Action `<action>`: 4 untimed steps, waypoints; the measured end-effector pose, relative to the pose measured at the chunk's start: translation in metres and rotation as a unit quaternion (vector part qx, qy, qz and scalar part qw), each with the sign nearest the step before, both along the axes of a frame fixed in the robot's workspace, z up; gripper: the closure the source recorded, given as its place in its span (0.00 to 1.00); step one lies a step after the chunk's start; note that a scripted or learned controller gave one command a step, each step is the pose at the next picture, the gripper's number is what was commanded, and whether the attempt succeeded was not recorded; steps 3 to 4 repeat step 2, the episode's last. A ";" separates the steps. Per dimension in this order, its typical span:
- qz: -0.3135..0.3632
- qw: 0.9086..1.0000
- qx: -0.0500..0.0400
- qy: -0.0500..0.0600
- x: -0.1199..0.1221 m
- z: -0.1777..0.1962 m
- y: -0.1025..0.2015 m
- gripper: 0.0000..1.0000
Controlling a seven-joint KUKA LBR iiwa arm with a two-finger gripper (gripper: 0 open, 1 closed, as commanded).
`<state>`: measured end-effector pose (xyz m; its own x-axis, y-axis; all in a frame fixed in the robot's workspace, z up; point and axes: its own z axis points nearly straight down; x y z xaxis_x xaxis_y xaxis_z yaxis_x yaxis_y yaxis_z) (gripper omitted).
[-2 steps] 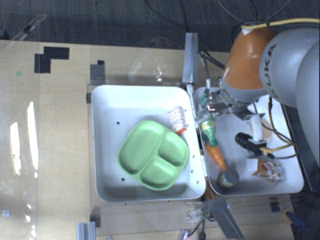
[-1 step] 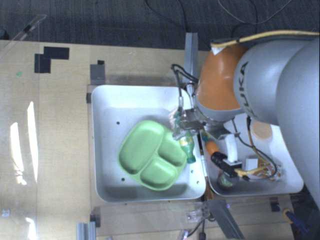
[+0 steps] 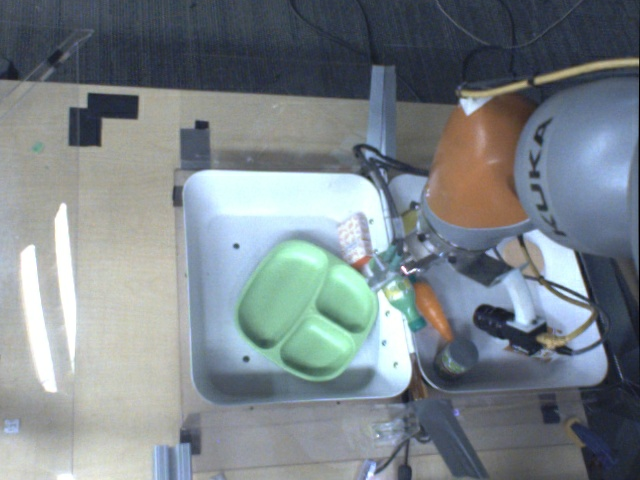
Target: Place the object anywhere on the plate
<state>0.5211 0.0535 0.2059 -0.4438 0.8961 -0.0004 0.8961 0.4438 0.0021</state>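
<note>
I see the green three-part plate (image 3: pixel 306 310) lying in the left bin (image 3: pixel 215 268). The hand (image 3: pixel 388 266) hangs over the wall between the two bins, at the plate's right rim; I cannot tell its state. A carrot (image 3: pixel 433 309) and a green bottle (image 3: pixel 404 300) lie just beside it in the right bin (image 3: pixel 570 363), both off the plate

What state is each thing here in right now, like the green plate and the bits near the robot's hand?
Green plate: flat in the left bin, nothing on it.
Carrot: lying in the right bin.
Green bottle: lying across the bins' shared edge.
Dark can: upright.
Gripper: low at the plate's right edge.
</note>
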 end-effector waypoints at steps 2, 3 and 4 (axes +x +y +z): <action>-0.006 1.000 0.000 -0.001 -0.009 0.046 0.007 0.00; -0.006 1.000 0.000 -0.001 -0.009 0.046 0.007 0.00; -0.006 1.000 0.000 -0.001 -0.009 0.046 0.007 0.00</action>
